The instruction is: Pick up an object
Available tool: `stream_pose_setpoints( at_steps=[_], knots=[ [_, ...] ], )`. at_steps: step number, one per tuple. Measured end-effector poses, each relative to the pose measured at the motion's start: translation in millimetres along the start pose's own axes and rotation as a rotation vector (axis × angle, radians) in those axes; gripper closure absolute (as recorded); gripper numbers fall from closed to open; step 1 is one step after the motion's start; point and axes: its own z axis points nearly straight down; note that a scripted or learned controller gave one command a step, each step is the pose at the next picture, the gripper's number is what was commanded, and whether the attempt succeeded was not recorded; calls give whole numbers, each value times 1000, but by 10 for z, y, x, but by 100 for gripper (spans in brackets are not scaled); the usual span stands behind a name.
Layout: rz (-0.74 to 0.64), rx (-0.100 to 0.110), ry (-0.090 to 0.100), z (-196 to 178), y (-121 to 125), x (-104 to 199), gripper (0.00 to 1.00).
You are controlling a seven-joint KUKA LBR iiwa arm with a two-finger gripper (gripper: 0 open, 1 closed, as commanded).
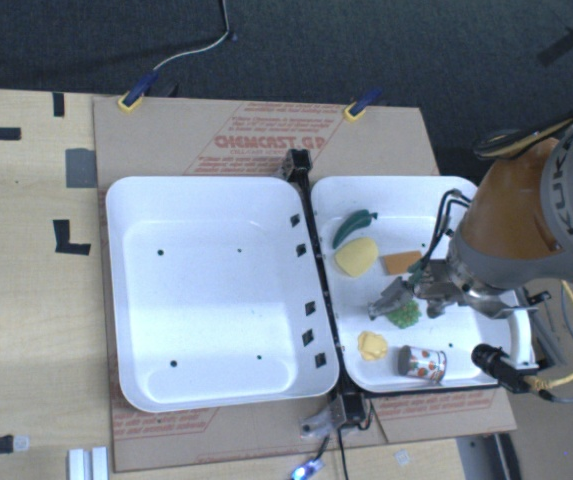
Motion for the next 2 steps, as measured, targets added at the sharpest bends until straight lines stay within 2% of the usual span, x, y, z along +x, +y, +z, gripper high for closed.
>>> stream_pose_setpoints(
  at_steps=[1, 2],
  knots=[
    [-1, -16, -8, 853, 665, -230, 0],
    [-2, -19, -7, 796, 929, -102, 0]
  ],
)
